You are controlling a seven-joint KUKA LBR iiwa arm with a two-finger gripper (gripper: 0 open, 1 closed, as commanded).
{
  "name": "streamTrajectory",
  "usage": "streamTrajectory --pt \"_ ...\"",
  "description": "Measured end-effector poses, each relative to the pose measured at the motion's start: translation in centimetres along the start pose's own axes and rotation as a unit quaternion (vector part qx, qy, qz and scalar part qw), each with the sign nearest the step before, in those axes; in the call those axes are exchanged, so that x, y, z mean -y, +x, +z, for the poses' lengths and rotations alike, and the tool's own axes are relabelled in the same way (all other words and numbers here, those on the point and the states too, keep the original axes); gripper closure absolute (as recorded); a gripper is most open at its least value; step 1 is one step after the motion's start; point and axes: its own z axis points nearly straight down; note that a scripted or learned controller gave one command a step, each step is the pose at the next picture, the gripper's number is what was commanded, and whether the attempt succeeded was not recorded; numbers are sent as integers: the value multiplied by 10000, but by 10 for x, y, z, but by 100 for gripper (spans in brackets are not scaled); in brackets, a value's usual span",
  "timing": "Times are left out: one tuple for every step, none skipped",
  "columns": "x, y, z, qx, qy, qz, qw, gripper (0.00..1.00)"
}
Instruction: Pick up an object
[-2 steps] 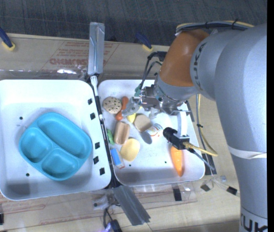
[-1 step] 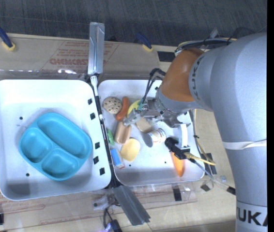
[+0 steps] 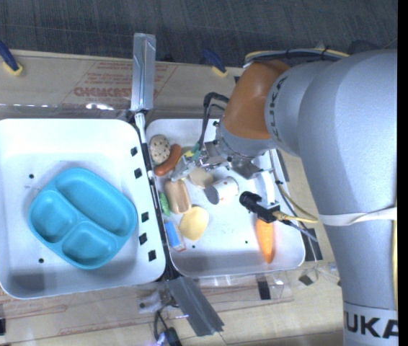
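Two white bins sit side by side on the bench. One blue tray (image 3: 81,218) with three sections lies in the left bin (image 3: 16,265). Many toy foods lie in the right bin (image 3: 222,262): one cookie (image 3: 159,148), one red sausage (image 3: 167,160), one hot dog (image 3: 177,195), one yellow lemon (image 3: 194,223), one orange carrot (image 3: 264,239) and one white cup (image 3: 224,190). One gripper (image 3: 207,166) hangs low over the foods near the cup. I cannot tell if it is wide or narrow.
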Motion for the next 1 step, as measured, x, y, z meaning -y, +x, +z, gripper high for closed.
streamTrajectory --pt "-30 -80 -115 4 12 247 9997 0"
